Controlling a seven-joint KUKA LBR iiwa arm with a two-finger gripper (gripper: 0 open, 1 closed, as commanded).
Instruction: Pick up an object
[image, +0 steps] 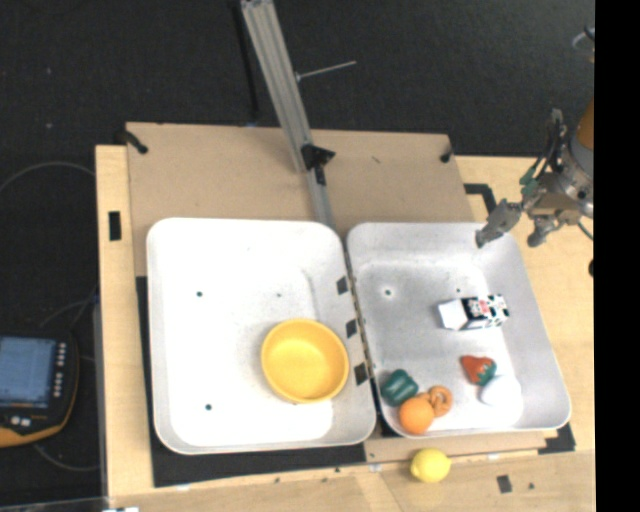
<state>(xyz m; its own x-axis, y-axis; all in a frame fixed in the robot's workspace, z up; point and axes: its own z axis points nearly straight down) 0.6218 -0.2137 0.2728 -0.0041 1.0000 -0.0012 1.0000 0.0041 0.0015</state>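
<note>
The small white and black toy vehicle lies in the middle of the right bin, long axis running roughly left to right. It sits below and slightly left of the gripper, which hangs over the bin's upper right rim with its fingers spread and nothing between them. The arm above the wrist is cut off at the right

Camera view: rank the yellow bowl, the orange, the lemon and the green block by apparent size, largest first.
1. yellow bowl, clearly largest.
2. orange and lemon: look about alike, so unranked.
3. green block, slightly smaller, though the margin is thin.
</note>
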